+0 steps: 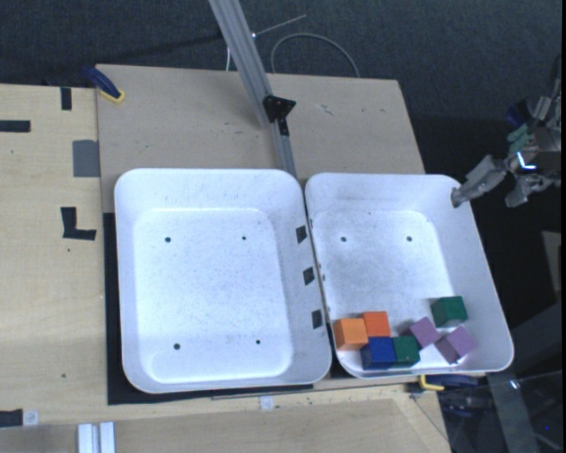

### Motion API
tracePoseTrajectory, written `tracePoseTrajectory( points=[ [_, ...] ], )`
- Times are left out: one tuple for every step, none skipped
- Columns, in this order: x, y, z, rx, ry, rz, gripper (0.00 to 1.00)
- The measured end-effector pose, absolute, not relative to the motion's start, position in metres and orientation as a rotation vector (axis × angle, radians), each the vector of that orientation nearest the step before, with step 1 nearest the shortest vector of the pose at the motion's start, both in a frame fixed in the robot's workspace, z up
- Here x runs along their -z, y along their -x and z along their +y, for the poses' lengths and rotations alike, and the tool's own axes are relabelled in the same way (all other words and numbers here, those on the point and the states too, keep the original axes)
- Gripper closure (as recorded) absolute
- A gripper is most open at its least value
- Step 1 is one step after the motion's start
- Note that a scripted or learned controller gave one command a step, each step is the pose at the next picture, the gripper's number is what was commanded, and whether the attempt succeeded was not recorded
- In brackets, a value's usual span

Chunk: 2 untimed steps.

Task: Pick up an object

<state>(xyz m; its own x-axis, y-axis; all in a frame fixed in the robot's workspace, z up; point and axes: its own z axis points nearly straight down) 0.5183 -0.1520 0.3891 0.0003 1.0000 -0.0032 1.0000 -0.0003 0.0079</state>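
Note:
Several small blocks lie clustered in the near corner of the right bin (472, 253): two orange blocks (361, 328), a blue block (380, 351), a small green block (407, 349), a larger green block (448, 310) and two purple blocks (456, 344). My gripper (497, 189) hangs at the far right, just outside the right bin's far right corner and well away from the blocks. It is open, its fingers spread with nothing between them.
The left bin (123, 253) sits beside the right one on the bench. A slanted metal pole (241, 41) with a black clamp (279, 109) rises behind the bins. A thin wire loop (311, 41) lies on the board behind them.

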Motion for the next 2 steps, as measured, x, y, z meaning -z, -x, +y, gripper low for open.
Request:
tracePoseTrajectory(
  points=[
    [-0.305, -0.499, -0.155, 0.008, -2.228, 2.225, 0.0],
    [-0.355, -0.494, -0.208, 0.0, -2.221, 2.215, 0.0]
  ],
)
